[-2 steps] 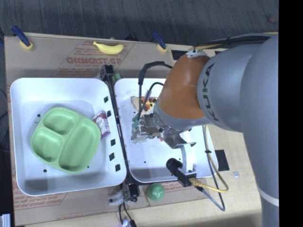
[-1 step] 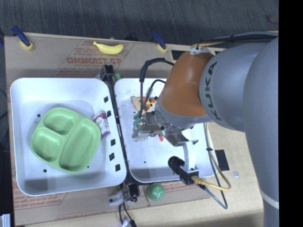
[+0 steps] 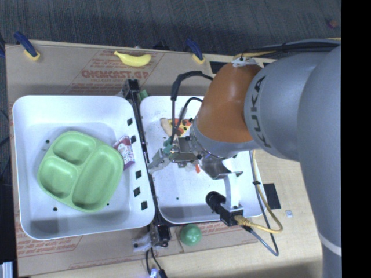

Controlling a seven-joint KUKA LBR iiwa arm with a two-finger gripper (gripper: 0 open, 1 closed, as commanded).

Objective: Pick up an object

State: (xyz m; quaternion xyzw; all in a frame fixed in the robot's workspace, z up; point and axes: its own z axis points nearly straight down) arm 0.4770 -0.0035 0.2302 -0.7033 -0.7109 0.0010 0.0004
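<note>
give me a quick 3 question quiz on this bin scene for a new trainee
1. True or false: the green divided tray lies in the left bin.
2. Which colour is the ball resting on the bench just below the right bin? A red, B green, C blue
3. Fill in: the yellow banana lies on the cardboard ______ the bins, near the view's top.

Key
1. True
2. B
3. above (outside)

Note: the claw sits over the right bin, near its left wall; whether it grips anything cannot be told.
</note>
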